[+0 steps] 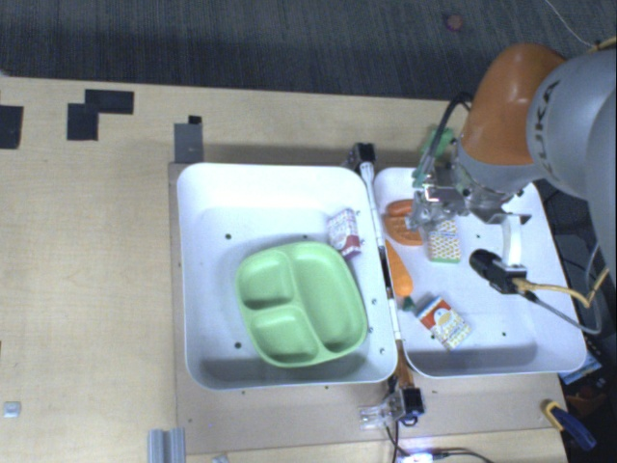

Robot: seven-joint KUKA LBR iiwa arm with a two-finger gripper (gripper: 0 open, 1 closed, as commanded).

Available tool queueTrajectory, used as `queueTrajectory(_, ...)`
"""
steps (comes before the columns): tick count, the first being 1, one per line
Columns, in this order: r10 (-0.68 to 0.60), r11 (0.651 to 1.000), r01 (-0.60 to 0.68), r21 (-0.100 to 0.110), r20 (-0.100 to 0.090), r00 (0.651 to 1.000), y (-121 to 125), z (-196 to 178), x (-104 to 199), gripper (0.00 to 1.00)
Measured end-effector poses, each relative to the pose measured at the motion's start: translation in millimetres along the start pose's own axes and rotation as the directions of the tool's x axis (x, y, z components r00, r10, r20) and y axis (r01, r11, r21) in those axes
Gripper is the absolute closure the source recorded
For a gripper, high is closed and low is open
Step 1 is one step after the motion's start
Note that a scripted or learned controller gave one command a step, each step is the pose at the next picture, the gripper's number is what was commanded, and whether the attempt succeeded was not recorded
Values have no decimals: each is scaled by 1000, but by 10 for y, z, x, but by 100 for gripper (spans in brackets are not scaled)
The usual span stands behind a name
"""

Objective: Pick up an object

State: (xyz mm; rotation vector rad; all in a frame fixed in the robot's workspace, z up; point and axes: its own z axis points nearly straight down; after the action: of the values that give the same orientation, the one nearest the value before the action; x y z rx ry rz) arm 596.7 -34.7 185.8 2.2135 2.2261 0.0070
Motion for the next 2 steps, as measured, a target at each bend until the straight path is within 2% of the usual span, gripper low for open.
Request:
queueTrajectory(1,2,1000,-2,2,1,1000,-6,8,-9,0)
queueTrajectory(2,4,1000,-4,3,2,1000,359,601,-563,0)
